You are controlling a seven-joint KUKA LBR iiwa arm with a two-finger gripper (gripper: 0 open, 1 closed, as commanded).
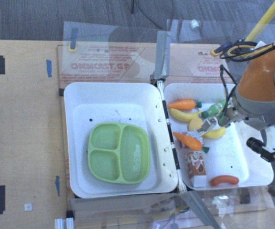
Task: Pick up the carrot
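Camera view: gripper (pixel 207 126) over right bin (pixel 259 173), jaws spread, unladen, just above carrot (pixel 188 140); banana (pixel 184 115), second carrot (pixel 182 104), sausage (pixel 224 180) crowd around. Left bin (pixel 75 128) holds green plate (pixel 119 152).

The right bin (pixel 259 168) serves as landmark: inside it, two carrots lie, one (pixel 183 104) by its far wall and one (pixel 188 140) near its left wall, with a banana (pixel 184 115) between them. The end effector (pixel 208 126) hangs over the bin's middle, just right of the nearer carrot. A sausage (pixel 224 180) lies by its near wall, and a green divided plate (pixel 119 152) sits in the bin to its left (pixel 77 128).
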